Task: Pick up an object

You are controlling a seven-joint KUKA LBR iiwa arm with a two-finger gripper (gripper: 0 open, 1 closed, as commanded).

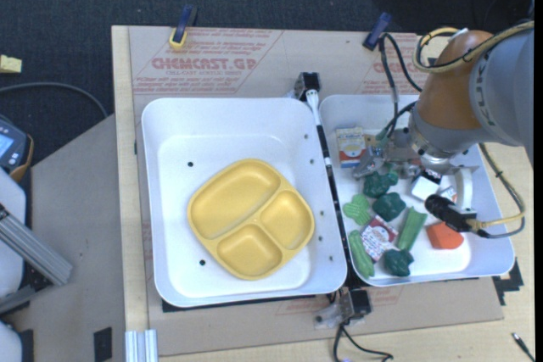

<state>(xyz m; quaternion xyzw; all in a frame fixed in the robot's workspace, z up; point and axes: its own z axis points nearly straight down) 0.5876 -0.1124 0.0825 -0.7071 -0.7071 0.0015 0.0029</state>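
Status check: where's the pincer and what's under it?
Pincer low in right bin, over green toys. Nothing seen held. Yellow tray in left bin. Orange piece and cables close by.

"CHEMCAST GP" in red, repeated across the bench sheet (pixel 212 64)

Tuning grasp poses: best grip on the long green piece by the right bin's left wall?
Probably mid-length on the long green piece, fingers across its narrow width, coming straight down. It lies flat along the right bin wall, so the wall-side finger has little room.
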